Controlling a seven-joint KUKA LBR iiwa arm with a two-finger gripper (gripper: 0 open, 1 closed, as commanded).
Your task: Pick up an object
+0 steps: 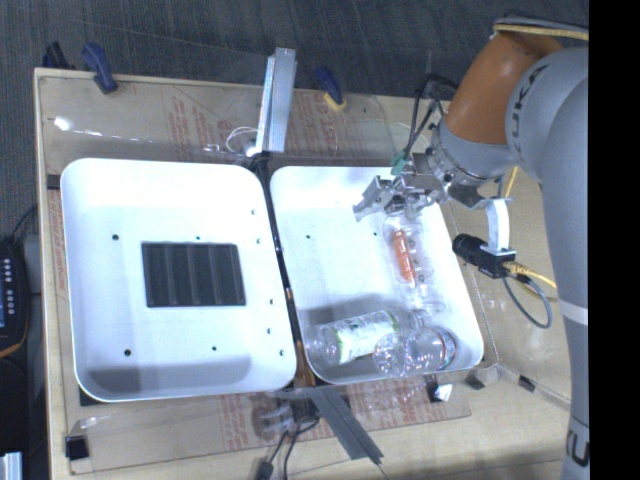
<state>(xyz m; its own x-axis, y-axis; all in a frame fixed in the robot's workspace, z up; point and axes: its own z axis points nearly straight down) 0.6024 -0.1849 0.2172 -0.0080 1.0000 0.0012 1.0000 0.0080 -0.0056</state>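
My gripper (385, 200) hangs over the back right part of the right bin (330, 258), its grey fingers pointing left and down. Just below it a clear plastic bottle with an orange label (404, 256) lies along the bin's right side. At the bin's front, a clear bottle with a green and white label (358, 336) lies on its side, and another clear crumpled bottle (420, 350) sits beside it to the right. Nothing shows between the fingers.
The left bin (100, 268) holds a dark ribbed rectangular pad (193, 274) at its middle. A metal bar (275, 103) stands up behind the seam between the bins. Blue clamps (98, 66) grip the bench's back edge. Cables (520, 278) trail at the right.
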